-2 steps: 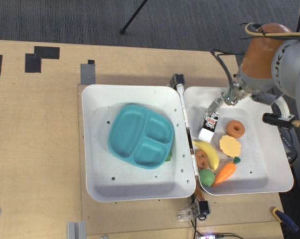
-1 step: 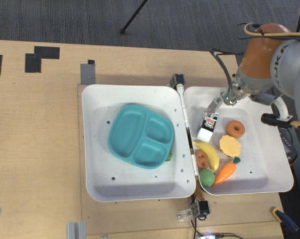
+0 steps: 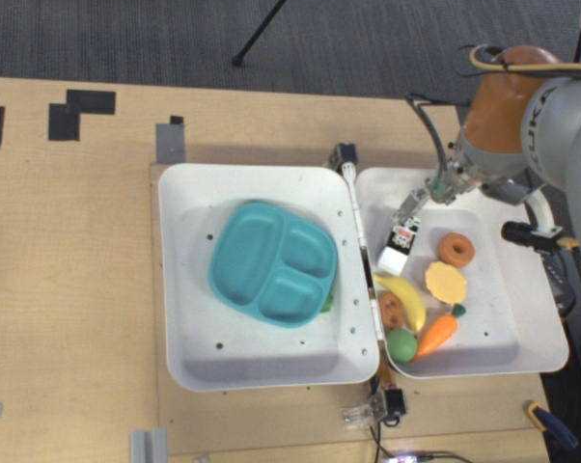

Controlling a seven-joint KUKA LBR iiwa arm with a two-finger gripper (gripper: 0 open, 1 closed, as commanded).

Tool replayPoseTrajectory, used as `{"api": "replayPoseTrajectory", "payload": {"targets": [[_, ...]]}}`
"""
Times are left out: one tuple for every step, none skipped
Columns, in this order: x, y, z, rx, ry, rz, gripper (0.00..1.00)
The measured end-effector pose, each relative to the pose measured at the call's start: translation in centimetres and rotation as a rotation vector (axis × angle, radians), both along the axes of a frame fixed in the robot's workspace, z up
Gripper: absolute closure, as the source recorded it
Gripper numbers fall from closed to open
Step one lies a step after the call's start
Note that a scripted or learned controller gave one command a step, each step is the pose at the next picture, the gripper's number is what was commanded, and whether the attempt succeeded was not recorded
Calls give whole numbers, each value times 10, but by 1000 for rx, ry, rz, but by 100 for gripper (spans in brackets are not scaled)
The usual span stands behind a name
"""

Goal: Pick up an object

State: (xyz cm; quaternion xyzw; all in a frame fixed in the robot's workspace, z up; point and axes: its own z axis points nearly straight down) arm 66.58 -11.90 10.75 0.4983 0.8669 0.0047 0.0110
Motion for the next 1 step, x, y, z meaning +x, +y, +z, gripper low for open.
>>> {"api": "replayPoseTrajectory", "payload": {"targets": [[-3,3,-1,3,1,-52,0]]}}
